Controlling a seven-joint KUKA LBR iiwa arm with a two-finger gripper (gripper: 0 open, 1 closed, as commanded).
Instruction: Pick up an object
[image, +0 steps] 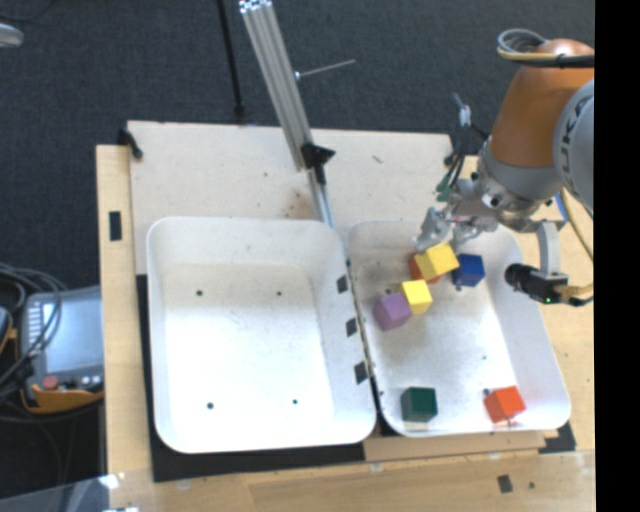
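We see the grey arm with the orange band reaching in from the right over the far part of the right shallow white plastic bin. Its two-finger gripper sits low, right above a yellow cube; we can't tell how the pincer stands or whether it has anything. Just right of that cube, a blue cube. Peeking out on its left, a bit of something orange-red, mostly hidden. Nearer and left, a second, smaller yellow cube touching a purple cube. At the near edge of the same bin: dark green cube near-left, orange cube near-right, well apart. The left shallow white plastic bin lies beside it. A slanted aluminium pole rises from the far side of the bench.
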